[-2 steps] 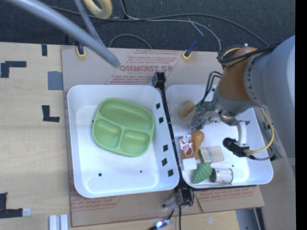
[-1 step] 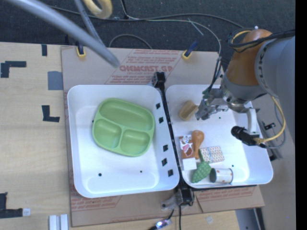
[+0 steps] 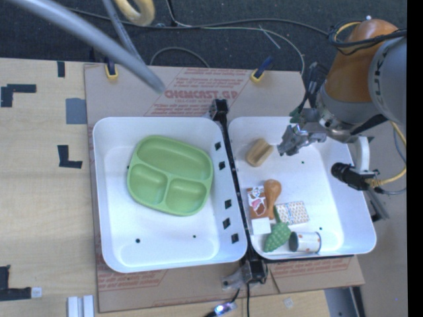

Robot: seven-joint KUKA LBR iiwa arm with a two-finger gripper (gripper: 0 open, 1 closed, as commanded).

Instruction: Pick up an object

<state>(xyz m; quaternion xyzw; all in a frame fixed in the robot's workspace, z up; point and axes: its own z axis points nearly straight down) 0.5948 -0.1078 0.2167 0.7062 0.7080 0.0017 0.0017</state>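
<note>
Two shallow white bins sit side by side on a cardboard-covered bench; the left bin [image 3: 112, 197] holds a green divided tray [image 3: 170, 175], and the right bin [image 3: 344, 203] holds several small items. Nothing sits between the gripper's [image 3: 291, 144] fingers as it hangs over the right bin's far part, its opening too small to judge. Just to its left lies a tan bread-like piece [image 3: 259, 152], the likeliest target, long axis slanting from near-left to far-right.

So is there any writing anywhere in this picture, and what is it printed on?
"CHEMCAST GP": red print on the brown sheet under the bins, above the divider.
Smaller red lines around it: too blurred to read.
Red print on the sheet's lower corners: too small to read.
Small red and white packet in the right bin: print unreadable.
</note>
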